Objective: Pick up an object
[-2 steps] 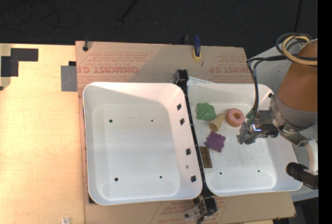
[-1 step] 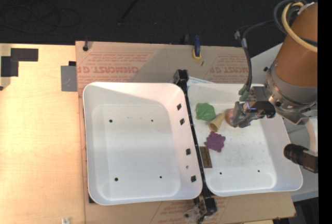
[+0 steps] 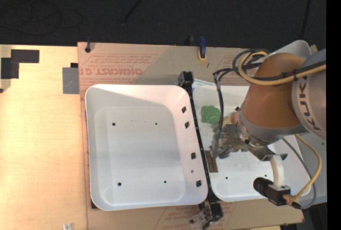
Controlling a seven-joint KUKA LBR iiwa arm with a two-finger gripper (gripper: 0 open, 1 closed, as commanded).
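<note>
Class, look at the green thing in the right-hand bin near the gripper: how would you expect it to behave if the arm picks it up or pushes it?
The green object looks crumpled and uneven, so it is probably soft and would sag or deform rather than stay stiff. It seems small and thin, so likely light. On the smooth floor of the right bin it may slide when pushed rather than roll.

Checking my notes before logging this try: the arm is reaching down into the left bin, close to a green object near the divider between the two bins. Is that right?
Not quite. The camera view shows the arm reaching into the right bin, not the left bin. The rest holds: its end effector sits close to the green object near the divider between the bins.
</note>
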